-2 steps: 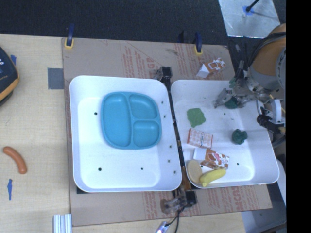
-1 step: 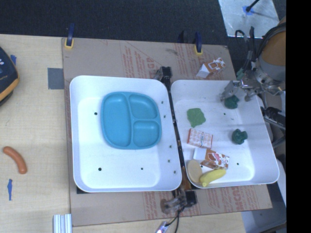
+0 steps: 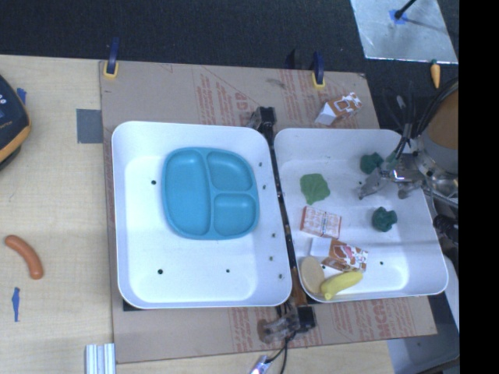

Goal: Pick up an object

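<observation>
We see two white bins side by side on the desk [image 3: 54, 178]. The left bin [image 3: 132, 209] carries a blue divided plate [image 3: 209, 192] a little toward 12 o'clock of its middle. The right bin [image 3: 421, 275] carries the loose things: a light green piece [image 3: 314, 187] toward 9 o'clock, a red-and-white packet [image 3: 320, 222] just at 6 o'clock from it, and near the bin's 7 o'clock corner a second printed packet [image 3: 345, 255] that touches a yellow banana [image 3: 341, 284] and a pale round piece [image 3: 311, 273]. Two dark green lumps lie toward the 3 o'clock side, one [image 3: 370, 162] at 12 o'clock of the other [image 3: 383, 219], well apart. The end effector [image 3: 383, 184] reaches in from 3 o'clock and sits over the bare floor between these two lumps, nearer the upper one; its fingers are spread apart and we see nothing between them. Outside the bins, a small carton [image 3: 340, 108] lies at 12 o'clock of the right bin, and a sausage [image 3: 25, 256] lies on the desk at 9 o'clock of the left bin.
</observation>
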